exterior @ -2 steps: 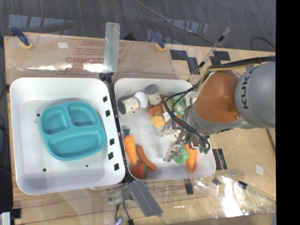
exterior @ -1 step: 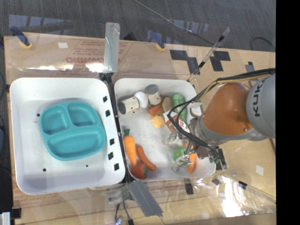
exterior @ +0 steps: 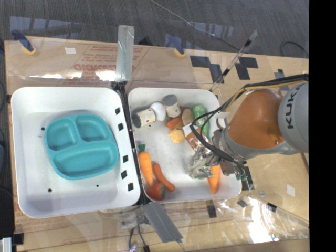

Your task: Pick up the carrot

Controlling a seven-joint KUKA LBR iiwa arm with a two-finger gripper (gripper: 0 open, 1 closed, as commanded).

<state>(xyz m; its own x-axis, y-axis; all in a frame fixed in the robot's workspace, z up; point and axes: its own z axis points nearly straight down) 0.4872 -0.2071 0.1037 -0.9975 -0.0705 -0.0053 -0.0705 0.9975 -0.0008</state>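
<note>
Two shallow white bins sit side by side on the tabletop (exterior: 294, 167), which is covered in cardboard and clear plastic sheeting. Left bin (exterior: 26, 140): a teal divided plate (exterior: 80, 145) with three compartments lies near its middle, slightly tilted to the bin's edges. Right bin (exterior: 168, 146): a scatter of toy food and small containers. Along the far side, a grey cup (exterior: 170, 105), a white ball-like piece (exterior: 157, 109), a small tipped can (exterior: 143, 117), a green item (exterior: 199, 111), a reddish-orange piece (exterior: 175, 123) and a yellow lump (exterior: 177, 136).

Near the left wall of the right bin, one carrot (exterior: 145, 167) lies lengthwise, green top toward the far side, touching a red chili-like pepper (exterior: 160, 182) just beside it.

Arm (exterior: 262, 125) reaches in from the right, orange band above the wrist, black cables looping over it. Claw (exterior: 206, 166) is down in the near right corner of the right bin. A second carrot (exterior: 213, 177) stands just beside its metal fingers (exterior: 198, 168), tip pointing toward the near wall. Cannot tell whether the claw is open, closed, or gripping that carrot; the fingers are a blur of metal and wiring. Contact between claw and second carrot looks close but unconfirmed.
</note>
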